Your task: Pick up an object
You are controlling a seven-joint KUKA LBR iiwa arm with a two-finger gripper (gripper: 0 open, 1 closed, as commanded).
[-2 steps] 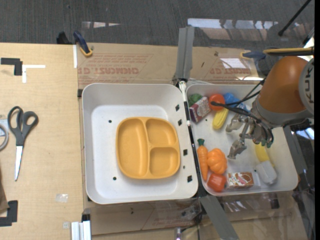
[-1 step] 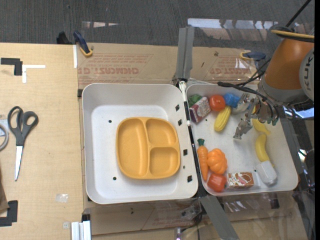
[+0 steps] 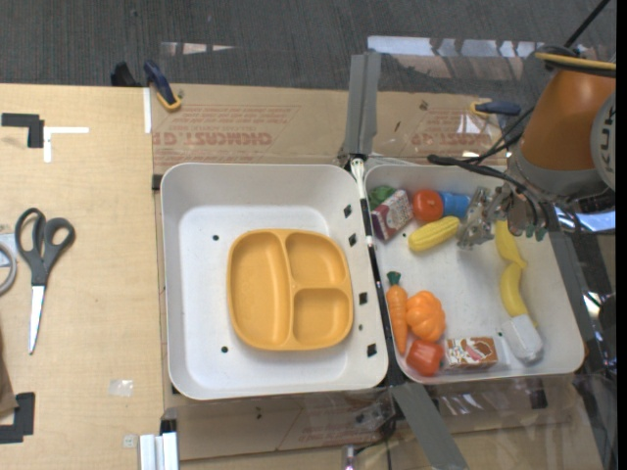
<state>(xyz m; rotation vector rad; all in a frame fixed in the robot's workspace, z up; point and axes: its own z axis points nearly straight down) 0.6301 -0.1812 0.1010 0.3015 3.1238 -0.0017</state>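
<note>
The right bin [image 3: 549,365] holds several toy foods. There is a yellow corn cob [image 3: 434,233], a red tomato [image 3: 427,205], a blue piece [image 3: 456,204], a yellow banana [image 3: 509,267], a carrot [image 3: 396,313] and an orange pumpkin [image 3: 426,313]. A small printed carton [image 3: 470,352] and a pale grey block [image 3: 524,337] lie near the bin's front. My gripper [image 3: 476,227] hangs low in the back of this bin, just right of the corn cob and left of the banana. I see nothing held in it.
The left bin [image 3: 186,262] carries a yellow divided plate [image 3: 291,288]. A red-green packet [image 3: 392,211] lies by the wall between the bins. Scissors [image 3: 39,253] rest on the wooden bench at far left. A blue clamp [image 3: 162,86] sits behind the left bin.
</note>
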